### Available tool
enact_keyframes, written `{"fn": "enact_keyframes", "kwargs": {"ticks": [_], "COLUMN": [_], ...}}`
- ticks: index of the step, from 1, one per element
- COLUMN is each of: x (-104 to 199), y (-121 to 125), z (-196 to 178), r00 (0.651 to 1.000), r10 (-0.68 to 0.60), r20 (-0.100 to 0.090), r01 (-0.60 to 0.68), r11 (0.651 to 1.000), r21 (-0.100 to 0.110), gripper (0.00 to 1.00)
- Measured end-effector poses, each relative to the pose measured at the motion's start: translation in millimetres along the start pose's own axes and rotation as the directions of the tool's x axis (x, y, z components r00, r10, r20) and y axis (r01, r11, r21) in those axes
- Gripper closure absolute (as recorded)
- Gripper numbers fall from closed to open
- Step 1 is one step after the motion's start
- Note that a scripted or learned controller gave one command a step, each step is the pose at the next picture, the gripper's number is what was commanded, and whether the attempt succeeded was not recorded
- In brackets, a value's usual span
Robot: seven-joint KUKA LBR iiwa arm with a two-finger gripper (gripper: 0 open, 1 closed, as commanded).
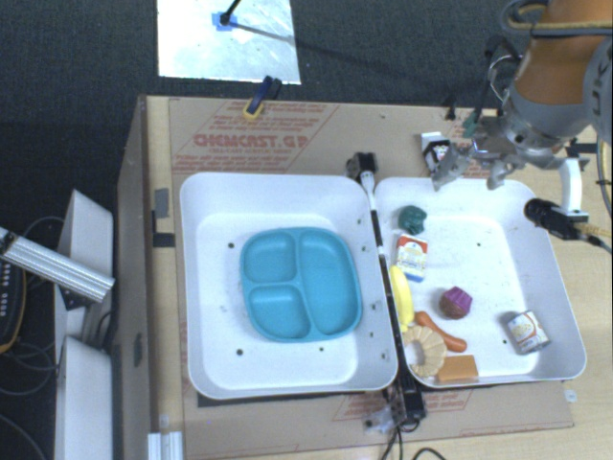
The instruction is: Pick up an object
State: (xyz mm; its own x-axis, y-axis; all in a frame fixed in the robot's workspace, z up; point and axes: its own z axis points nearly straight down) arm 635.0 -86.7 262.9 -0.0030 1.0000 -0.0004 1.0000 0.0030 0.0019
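The right bin (536,247) holds several small objects: a dark green lump (413,218), a small white and red carton (413,256), a purple item (456,302), a small tin (526,331), a yellow banana-like piece (401,295), a red sausage shape (442,332), a tan shell-like piece (427,352) and an orange block (458,368). My gripper (471,172) hangs over the bin's far rim, above and right of the green lump. Its two fingers are spread apart with nothing between them.
The left bin (220,209) holds a blue sectioned tray (299,283). Both bins rest on a cardboard sheet (249,137). A black clamp (362,166) sits at the divider's far end. A black fitting (551,217) juts over the right bin's far right corner.
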Motion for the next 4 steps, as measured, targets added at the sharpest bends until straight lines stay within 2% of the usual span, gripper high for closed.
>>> {"fn": "enact_keyframes", "kwargs": {"ticks": [1,2,3,4], "x": [-33.3,-28.5,-28.5,31.6], "y": [-50.7,-113.7,-112.0,-61.1], "z": [97.0,178.1,167.0,77.5], "r00": [1.000,1.000,1.000,1.000], "r10": [0.002,0.002,0.002,-0.001], "r20": [0.000,-0.001,0.000,-0.001], "r01": [-0.002,-0.002,-0.002,0.001], "r11": [1.000,1.000,1.000,1.000], "r21": [0.001,0.002,-0.003,-0.003], "gripper": [0.00,0.00,1.00,1.00]}}
